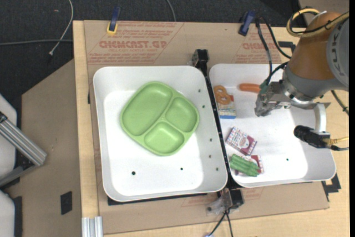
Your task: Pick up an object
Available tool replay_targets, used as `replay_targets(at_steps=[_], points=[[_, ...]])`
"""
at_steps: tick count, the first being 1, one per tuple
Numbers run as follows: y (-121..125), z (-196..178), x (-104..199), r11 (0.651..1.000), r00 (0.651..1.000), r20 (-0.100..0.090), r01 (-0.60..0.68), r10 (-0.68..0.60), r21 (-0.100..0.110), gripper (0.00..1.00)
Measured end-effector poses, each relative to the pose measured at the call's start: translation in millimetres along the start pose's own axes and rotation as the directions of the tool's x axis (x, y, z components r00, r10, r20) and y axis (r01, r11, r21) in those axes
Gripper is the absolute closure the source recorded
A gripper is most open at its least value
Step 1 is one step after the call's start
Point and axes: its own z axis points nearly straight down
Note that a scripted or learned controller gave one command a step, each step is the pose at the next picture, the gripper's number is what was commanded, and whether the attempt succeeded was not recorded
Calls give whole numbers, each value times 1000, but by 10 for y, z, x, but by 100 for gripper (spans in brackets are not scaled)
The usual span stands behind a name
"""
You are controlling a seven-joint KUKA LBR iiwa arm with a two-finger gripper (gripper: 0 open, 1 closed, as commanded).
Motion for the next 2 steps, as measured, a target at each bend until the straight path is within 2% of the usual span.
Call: replay_targets(at_steps=[2], points=[[10,-1177,-61,1000,1000,1,0,0,-3,100]])
